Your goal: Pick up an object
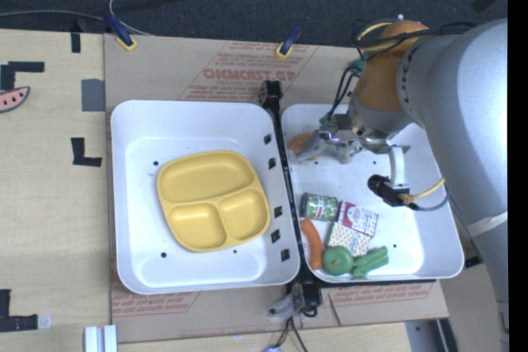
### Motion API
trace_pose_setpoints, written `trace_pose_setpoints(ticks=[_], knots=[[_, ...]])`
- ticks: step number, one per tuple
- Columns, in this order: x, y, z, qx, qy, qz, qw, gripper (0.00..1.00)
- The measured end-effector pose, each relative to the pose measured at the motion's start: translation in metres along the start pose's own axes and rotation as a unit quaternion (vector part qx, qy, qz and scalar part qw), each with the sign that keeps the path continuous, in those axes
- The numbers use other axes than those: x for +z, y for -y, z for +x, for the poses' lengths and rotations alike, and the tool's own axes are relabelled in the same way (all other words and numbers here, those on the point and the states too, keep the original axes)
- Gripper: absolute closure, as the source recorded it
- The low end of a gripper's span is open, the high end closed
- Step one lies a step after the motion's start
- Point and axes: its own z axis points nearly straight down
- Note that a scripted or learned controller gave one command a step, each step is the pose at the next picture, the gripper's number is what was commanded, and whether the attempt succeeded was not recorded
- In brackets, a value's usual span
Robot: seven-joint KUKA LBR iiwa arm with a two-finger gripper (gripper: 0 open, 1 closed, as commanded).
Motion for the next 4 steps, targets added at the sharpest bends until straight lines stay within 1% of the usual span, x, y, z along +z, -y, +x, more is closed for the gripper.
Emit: trace_pose_setpoints(ticks=[1,2,3,4], knots=[[-0.0095,0.0003,-0.0002,0.0,0.0,0.001,1.0,1.0],[-0.0094,0.0002,-0.0002,0.0,0.0,0.001,1.0,0.0],[-0.0185,0.0005,0.0005,-0.001,0.0,0.001,1.0,1.0],[-0.0185,0.0004,0.0004,-0.001,0.0,0.001,1.0,0.0]])
